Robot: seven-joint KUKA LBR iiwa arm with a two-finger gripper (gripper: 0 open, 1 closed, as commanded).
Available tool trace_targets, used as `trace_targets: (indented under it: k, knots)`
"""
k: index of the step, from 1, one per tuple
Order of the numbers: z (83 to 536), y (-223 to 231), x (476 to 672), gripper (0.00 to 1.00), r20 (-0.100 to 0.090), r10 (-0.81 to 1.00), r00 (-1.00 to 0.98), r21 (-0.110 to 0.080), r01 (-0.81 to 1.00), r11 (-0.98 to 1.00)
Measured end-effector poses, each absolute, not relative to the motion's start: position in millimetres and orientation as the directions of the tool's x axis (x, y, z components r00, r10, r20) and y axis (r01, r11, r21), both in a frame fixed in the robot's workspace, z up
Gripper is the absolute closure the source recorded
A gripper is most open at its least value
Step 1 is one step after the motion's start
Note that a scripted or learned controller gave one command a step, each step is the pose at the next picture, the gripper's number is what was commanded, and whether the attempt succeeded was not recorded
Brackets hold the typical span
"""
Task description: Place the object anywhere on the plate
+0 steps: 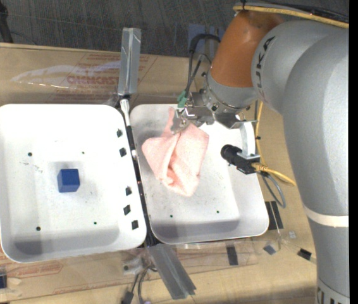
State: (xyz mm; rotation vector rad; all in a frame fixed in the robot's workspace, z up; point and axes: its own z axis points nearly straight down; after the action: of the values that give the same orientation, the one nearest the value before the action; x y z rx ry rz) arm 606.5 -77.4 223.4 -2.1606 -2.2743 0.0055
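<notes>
A crumpled pink cloth (180,156) lies in the right bin (229,214), with its upper corner drawn up into a peak. My gripper (183,119) is at that peak, near the bin's back edge, and its fingers are shut on the cloth's top corner. The rest of the cloth hangs and spreads down toward the middle of the bin. A small blue cube (69,180) sits on the floor of the left bin (14,132), far from the gripper.
The arm's grey body and orange band (239,49) cover the right side of the right bin. A black fitting with a yellow cable (237,157) juts out beside the cloth. A metal divider (130,170) with black clips runs between the bins.
</notes>
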Motion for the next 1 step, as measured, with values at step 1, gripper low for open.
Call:
trace_targets:
  k: [1]
  knots:
    - [230.4, -76.1, 606.6, 1.00, 0.000, 0.998, -0.058, -0.004, 0.998, 0.058]
